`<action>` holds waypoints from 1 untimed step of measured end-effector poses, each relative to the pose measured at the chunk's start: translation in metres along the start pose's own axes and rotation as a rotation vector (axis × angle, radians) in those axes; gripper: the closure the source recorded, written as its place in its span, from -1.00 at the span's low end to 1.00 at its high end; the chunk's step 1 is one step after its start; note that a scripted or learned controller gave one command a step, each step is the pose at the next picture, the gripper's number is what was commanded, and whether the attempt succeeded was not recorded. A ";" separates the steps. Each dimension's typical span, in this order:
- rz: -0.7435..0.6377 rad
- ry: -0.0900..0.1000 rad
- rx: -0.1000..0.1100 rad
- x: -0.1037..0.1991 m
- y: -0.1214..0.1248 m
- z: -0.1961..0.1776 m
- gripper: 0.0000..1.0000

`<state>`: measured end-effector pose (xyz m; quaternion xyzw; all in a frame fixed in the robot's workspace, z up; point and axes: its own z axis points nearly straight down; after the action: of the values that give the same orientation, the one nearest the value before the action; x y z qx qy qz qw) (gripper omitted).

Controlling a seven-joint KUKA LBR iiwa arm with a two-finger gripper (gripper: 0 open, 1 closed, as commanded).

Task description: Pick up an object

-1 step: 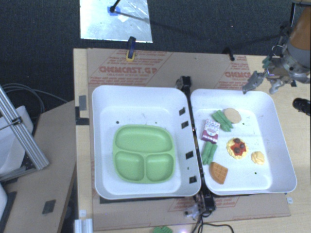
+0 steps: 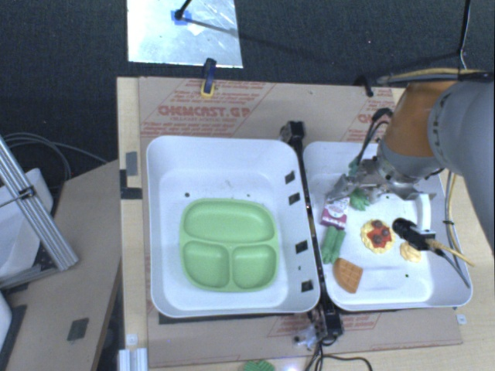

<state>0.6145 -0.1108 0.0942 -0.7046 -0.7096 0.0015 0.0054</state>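
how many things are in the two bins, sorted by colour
Green: 3 (plate, long pod, small green piece)
Pink: 1 (packet)
Red and yellow: 1 (round toy food)
Orange-brown: 1 (waffle)
Pale yellow: 1 (pale yellow piece, partly hidden)
Total: 7

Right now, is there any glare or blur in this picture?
In the camera view, the shiny sheet at the top catches glare; the green plate is evenly lit and sharp; the red-topped toy near the pincer looks soft.
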 end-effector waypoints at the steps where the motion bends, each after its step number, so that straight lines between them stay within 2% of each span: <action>1: 0.001 -0.007 -0.017 -0.007 0.057 -0.013 -1.00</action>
<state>0.6713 -0.1179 0.1071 -0.7049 -0.7093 -0.0023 -0.0033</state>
